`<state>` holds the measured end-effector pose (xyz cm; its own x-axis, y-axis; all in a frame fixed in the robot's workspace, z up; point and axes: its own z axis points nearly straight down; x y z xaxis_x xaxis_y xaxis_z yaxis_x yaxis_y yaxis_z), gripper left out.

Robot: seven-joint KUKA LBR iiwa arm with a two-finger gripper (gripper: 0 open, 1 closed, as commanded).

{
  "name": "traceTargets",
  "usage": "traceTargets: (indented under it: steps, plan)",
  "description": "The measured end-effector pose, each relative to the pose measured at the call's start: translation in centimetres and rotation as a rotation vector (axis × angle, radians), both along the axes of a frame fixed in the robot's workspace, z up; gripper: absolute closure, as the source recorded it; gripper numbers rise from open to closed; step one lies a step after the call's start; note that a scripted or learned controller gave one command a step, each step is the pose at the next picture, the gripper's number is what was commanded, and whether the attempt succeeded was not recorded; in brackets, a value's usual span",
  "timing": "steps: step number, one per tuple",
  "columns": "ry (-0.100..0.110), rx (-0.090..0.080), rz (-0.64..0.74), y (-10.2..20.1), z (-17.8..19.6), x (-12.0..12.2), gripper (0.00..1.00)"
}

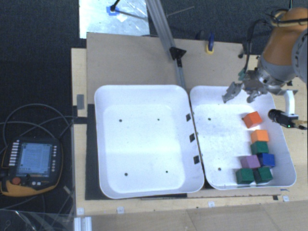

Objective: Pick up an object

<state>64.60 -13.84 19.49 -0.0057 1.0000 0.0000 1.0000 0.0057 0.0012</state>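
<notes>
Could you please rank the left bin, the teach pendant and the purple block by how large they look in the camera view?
1. left bin
2. teach pendant
3. purple block

The gaps are wide enough that nearness to the camera does not change the order.

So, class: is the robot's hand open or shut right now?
Open. The hand hangs over the right bin's far end with its two fingers spread apart and nothing between them; the blocks lie nearer.

No text can be read; the handheld pendant (31, 167) screen's writing is too small.
</notes>
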Motion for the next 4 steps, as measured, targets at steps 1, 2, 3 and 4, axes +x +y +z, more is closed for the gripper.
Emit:
traceTargets:
  steps: [1,2,3,4]
  plan:
    - [0.0,0.0,0.0,0.0,0.0,0.0,0.0]
    - [0.005,0.0,-0.002,0.5,-5.5,-0.9,0.0]
    - [0.004,0.0,-0.002,0.5,-10.7,-1.0,0.0]
    - [-0.004,-0.001,0.0,0.4,-9.2,-0.7,1.0]
